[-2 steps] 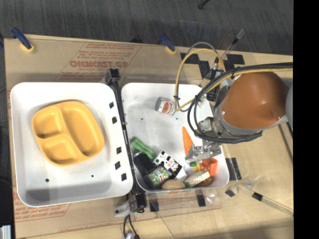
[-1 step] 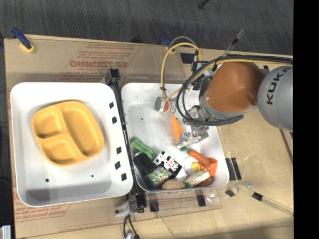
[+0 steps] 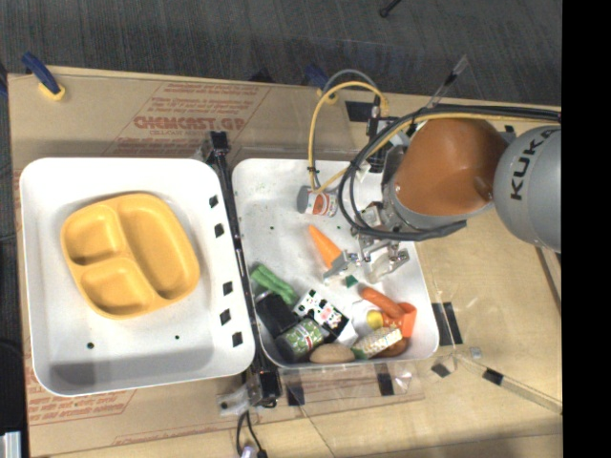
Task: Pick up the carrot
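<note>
The carrot point(image 3: 325, 244), small and orange, lies slanted on the floor of the right bin point(image 3: 267, 208), near its middle. My gripper point(image 3: 367, 260) hangs low over that bin just right of the carrot, under the arm's orange band point(image 3: 444, 165). It is open, with one metal fingertip point(image 3: 337, 270) close to the carrot's lower end and nothing held between the fingers. A second orange-red piece point(image 3: 389, 303) lies further toward the bin's front right corner.
The right bin's front end is crowded: a green item point(image 3: 272, 282), a black-and-white pack point(image 3: 321, 309), a green-labelled packet point(image 3: 305, 335) and a brown lump point(image 3: 330, 354). A small white-and-red can point(image 3: 320, 202) lies at the back. A yellow divided tray point(image 3: 129, 253) sits in the left bin point(image 3: 57, 351).
</note>
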